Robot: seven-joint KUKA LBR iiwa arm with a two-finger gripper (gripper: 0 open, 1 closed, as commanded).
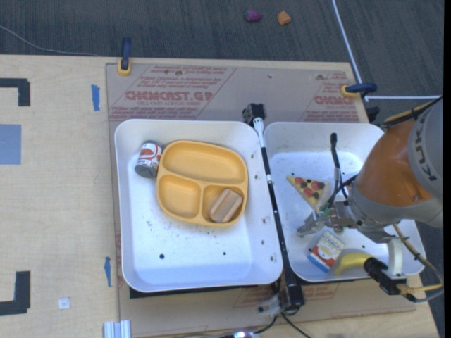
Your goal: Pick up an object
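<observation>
Camera view from above shows two white bins side by side on a cardboard sheet that lies on the wooden bench. In the left bin (134,259) there is a yellow divided tray (201,162) with three compartments. A tan, bread-like piece (225,205) lies in its lower right compartment. A small crushed can (147,159), red and white, lies just beside the tray at its left edge, touching or almost touching it.

In the right bin (296,136) a toy pizza slice (309,189) lies near the middle, with its tip pointing down. Lower in the bin a small carton (325,249) with white, red and blue sides lies near the front wall, and a yellow banana (352,262) lies just beside it on the right.

The arm comes in from the right, with its orange band above the wrist. The gripper (315,224) is low over the right bin, between the pizza slice and the carton, with its metal fingers (309,227) pointing to the left. The fingers stand a little apart, and nothing is seen between them, so the gripper holds nothing. The carton is just below the fingers; whether they touch it I cannot tell.

On the dark floor behind the bench two small things lie, one purple (253,15) and one orange (283,17).
</observation>
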